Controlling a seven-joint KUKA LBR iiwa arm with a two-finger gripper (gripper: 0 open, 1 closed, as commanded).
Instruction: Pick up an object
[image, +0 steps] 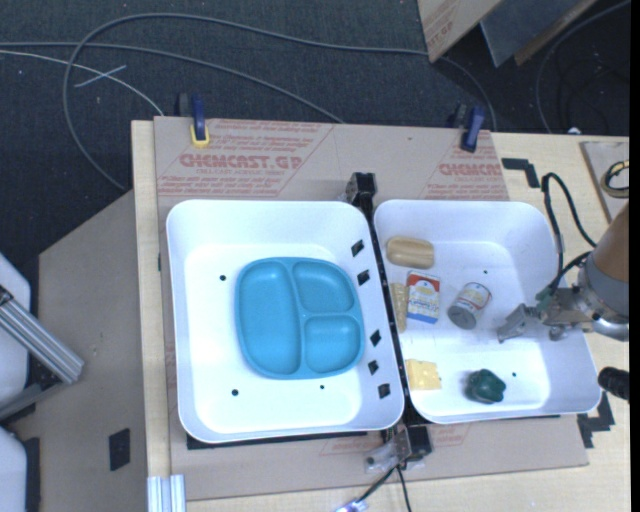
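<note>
The right bin (530, 225) holds several small objects. A tan oval bun (410, 250) lies near its far left. Below it stands a small red, white and blue carton (423, 297), with a silver can (468, 304) on its side just to the right. A yellow wedge (423, 375) rests at the near left, and a dark green lump (486, 385) sits near the front rim. My gripper (515, 325) hangs low over the right half of this bin, right of the can and above the green lump. Nothing shows in its grasp.
A blue divided plate (298, 316) lies in the left bin (195, 300). A black divider with clips (372, 300) runs between the bins. Cardboard with two blue clamps (200, 128) covers the bench behind. Black cables (560, 215) trail along the right bin's far corner.
</note>
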